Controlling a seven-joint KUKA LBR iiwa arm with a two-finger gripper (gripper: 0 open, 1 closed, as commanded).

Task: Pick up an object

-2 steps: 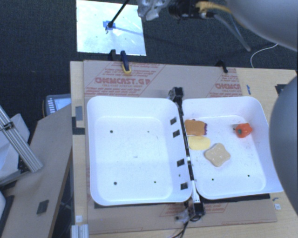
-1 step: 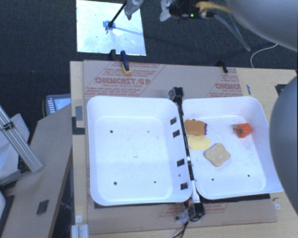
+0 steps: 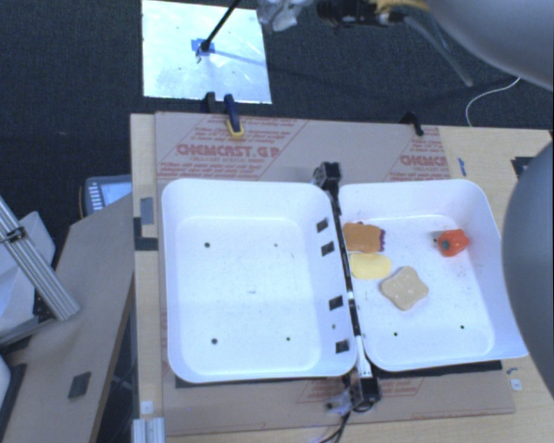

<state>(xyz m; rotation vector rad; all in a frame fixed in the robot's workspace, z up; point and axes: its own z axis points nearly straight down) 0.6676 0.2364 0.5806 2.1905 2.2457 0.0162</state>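
The right bin [image 3: 485, 333] holds several small things. An orange-brown piece with a purple edge [image 3: 363, 237] lies by the bin's left wall. Just below it is a flat yellow piece [image 3: 370, 266], touching or nearly touching it. A beige, toast-like piece [image 3: 404, 288] lies lower right of the yellow one. A small orange-red object with a dark spot [image 3: 451, 242] sits apart near the right wall. My gripper [image 3: 279, 13] is at the top edge of the view, well above and beyond both bins and far from every object.
The left bin [image 3: 173, 260] adjoins the right one along a clipped seam [image 3: 339, 277]. Both rest on a cardboard sheet [image 3: 286, 147]. A shiny metal plate [image 3: 203, 52] lies behind. The grey arm [image 3: 530, 260] bulks along the right edge. An aluminium bar [image 3: 35, 268] sits far left.
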